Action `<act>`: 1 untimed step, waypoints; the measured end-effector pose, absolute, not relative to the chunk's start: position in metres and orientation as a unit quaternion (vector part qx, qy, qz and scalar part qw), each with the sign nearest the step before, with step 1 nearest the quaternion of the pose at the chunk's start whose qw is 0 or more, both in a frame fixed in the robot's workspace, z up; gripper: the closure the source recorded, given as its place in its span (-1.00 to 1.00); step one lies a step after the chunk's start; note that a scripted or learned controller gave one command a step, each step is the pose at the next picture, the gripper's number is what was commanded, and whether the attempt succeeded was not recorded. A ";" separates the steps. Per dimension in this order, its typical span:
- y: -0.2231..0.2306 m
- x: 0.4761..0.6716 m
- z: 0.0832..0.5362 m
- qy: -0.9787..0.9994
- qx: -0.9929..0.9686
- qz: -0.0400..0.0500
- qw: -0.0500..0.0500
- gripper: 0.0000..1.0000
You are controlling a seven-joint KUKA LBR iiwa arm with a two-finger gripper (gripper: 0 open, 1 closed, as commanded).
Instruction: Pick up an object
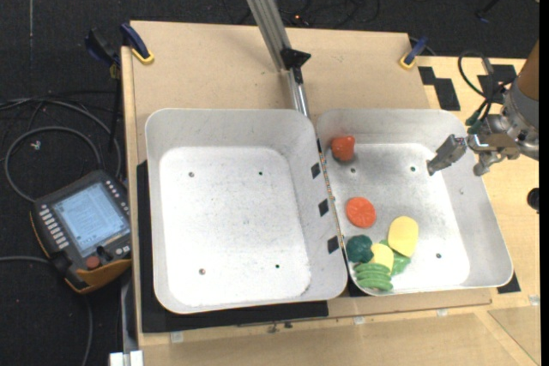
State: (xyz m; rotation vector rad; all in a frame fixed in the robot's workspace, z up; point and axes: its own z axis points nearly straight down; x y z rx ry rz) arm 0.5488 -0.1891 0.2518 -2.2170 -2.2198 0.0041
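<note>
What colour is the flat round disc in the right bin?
Orange disc, clearest in the camera view.

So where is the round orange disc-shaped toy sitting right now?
The round orange disc-shaped toy lies in the right white bin, near its left wall, below the small red-orange ball and just above the dark green toy.

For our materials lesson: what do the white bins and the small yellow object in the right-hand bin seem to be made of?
White bins: probably moulded plastic with a satin finish, judging by the rounded corners and soft sheen, though painted metal is possible. Yellow object: likely matte plastic or rubber toy food, given its even bright colour and lack of sharp highlights.
</note>
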 end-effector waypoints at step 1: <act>-0.189 0.550 0.255 -0.708 -0.707 0.000 0.000 -1.00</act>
